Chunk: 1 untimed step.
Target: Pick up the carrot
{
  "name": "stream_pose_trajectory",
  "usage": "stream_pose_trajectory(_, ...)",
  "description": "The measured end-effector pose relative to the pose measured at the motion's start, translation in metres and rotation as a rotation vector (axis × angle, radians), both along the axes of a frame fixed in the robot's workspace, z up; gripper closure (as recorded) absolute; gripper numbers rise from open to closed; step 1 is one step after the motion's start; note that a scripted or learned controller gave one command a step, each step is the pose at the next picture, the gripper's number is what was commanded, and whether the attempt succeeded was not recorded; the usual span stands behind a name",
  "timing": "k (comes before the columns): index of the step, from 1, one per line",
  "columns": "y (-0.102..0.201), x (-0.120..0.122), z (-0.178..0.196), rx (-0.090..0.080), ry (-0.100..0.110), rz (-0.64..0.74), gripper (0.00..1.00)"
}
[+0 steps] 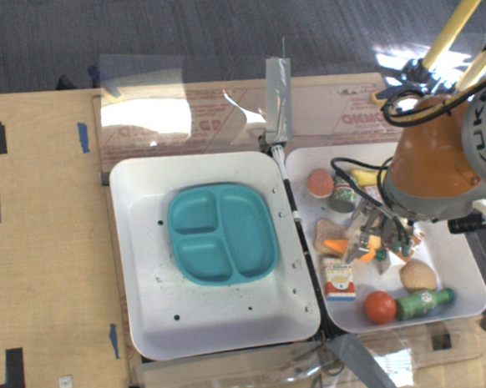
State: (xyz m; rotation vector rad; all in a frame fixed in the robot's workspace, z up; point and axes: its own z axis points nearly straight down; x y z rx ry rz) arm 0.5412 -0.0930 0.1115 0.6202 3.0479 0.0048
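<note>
Two white bins [133, 239] sat side by side on the counter [46, 246]. Over the right bin's middle, the gripper [372, 236] hung with fingers apart, holding nothing; the reach seemed under way, needing a descent and closing next. Just beside it lay the carrot [341, 246], small, orange, wedge-like.

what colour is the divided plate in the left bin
Teal, plain with no pattern. The divided plate shows best in the camera view.
</note>
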Motion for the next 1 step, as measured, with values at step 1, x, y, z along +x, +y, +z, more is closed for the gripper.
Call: stream_pose_trajectory(1, 0.0649, 0.0132, 0.0750, 0.008, 0.022, -0.235, 1.00)
